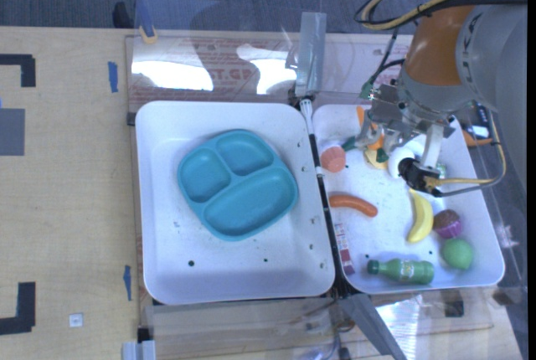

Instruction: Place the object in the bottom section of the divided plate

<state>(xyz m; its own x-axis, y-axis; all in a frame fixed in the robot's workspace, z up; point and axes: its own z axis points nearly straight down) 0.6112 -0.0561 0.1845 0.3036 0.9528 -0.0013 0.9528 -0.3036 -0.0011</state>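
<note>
Claw (378,142) is lowered at the right bin's (486,262) twelve o'clock; its opening cannot be told. Blue plate (238,182) is seen in the left bin (159,208), with a carrot (353,203) and banana (421,217) at its three o'clock.

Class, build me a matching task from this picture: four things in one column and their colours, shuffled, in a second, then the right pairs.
Things:
1. plate
2. banana
3. bottle
4. sausage

Colours:
A. green
B. orange
C. blue
D. yellow

Pairs: 1-C, 2-D, 3-A, 4-B
</note>
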